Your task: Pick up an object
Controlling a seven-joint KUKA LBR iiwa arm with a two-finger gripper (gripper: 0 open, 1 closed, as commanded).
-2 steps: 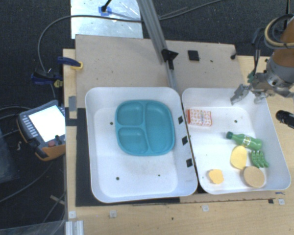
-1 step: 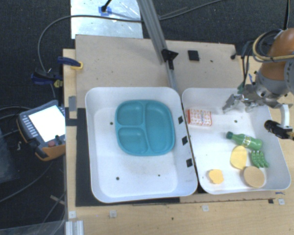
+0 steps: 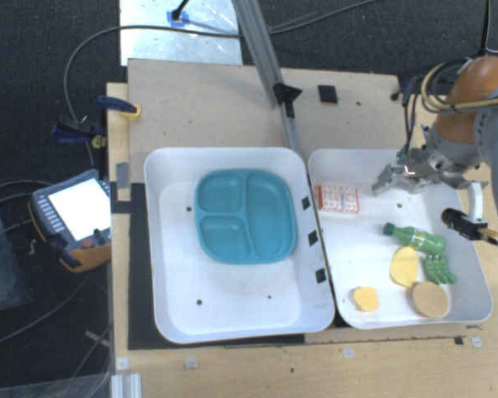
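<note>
1. Tool (image 3: 392, 178) sits over the upper part of the right bin (image 3: 481, 313), arm coming in from the right edge. Looks spread with nothing between the fingers, though it's small and partly blurred here, so not certain.
2. Nearest item: a red-and-white packet (image 3: 338, 198), just left of the tool, apart from it, lying flat near the bin's left wall.
3. Below the tool: green bottle (image 3: 415, 238) on its side, tilted.
4. Under the bottle: yellow slice (image 3: 404, 265) touching a green knobbly piece (image 3: 439, 269), then a tan round disc (image 3: 430, 298) by the bottom rim.
5. Small orange-yellow piece (image 3: 365, 298) sits left of the disc, apart.
6. Left bin (image 3: 162, 305) holds a teal divided plate (image 3: 246, 215).
7. Both bins rest on the tabletop (image 3: 207, 98).
</note>
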